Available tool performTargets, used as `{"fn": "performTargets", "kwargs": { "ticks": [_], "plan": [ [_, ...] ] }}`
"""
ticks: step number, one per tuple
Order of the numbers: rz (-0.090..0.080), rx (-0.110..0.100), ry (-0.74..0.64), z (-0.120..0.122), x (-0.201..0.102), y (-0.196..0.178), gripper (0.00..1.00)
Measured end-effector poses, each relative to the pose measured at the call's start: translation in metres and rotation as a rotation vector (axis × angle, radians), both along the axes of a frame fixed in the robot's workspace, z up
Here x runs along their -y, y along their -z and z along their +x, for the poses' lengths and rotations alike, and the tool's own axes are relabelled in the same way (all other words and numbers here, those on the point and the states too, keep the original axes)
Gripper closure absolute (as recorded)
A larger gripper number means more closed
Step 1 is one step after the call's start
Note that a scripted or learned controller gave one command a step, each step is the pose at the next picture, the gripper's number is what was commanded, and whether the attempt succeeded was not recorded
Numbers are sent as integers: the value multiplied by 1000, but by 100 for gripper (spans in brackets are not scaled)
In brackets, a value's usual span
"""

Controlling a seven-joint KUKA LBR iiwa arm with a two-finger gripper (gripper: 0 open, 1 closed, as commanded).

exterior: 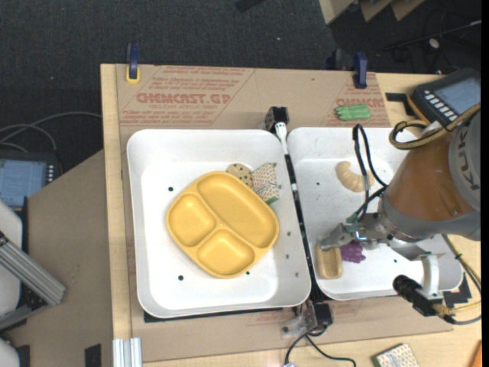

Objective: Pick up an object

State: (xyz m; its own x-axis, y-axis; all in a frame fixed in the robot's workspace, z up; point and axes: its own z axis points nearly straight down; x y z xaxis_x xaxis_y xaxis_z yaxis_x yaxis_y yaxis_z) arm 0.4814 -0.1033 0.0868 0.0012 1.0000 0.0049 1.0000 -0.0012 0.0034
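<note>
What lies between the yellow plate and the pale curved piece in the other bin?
In the camera view, between the yellow plate and the pale curved piece lie the two bins' adjoining rims and bare white floor.

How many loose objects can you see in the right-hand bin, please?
3: a pale curved piece near its far side, a tan block by the near-left corner, and a purple item beside the end effector. The arm may hide more.

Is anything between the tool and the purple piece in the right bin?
Nothing visible does. The tool sits low in the right bin, right beside the purple piece, with the tan block just below. The pale curved piece lies farther up the bin, out of the path.
</note>
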Motion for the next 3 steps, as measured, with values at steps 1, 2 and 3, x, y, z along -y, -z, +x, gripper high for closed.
{"fn": "performTargets", "kwargs": {
  "ticks": [1, 2, 3],
  "plan": [
    [-5, 13, 0, 3, 1, -14, 100],
    [-10, 13, 3, 2, 4, -13, 0],
    [-6, -1, 1, -1, 7, 2, 0]
  ]
}}
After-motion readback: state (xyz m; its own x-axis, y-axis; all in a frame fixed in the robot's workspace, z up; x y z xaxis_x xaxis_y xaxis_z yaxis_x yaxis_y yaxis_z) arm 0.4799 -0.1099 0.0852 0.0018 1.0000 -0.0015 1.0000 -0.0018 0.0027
